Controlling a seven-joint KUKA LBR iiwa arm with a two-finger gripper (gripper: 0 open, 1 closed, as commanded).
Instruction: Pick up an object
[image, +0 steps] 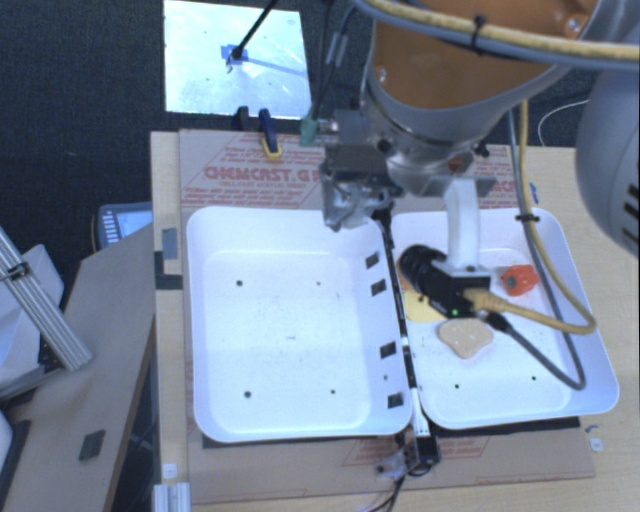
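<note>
Right now the gripper is hanging over the far end of the seam where the left bin and the right bin are meeting. From this angle its grip is not showing clearly, so I cannot tell whether it is open or closed, and nothing is showing in its grasp.

The things to pick are all lying in the right bin. An orange piece is sitting towards the far right, a tan piece is resting nearer the middle, and a flat yellow piece is lying close to the seam.

Judging by this, the arm is in the approach step, with no object chosen yet. The next move is calling for a shift rightward and nearer, over one of the pieces, then a straight descent. The tan piece is looking like the easiest target, since it is lying apart from the walls.
</note>
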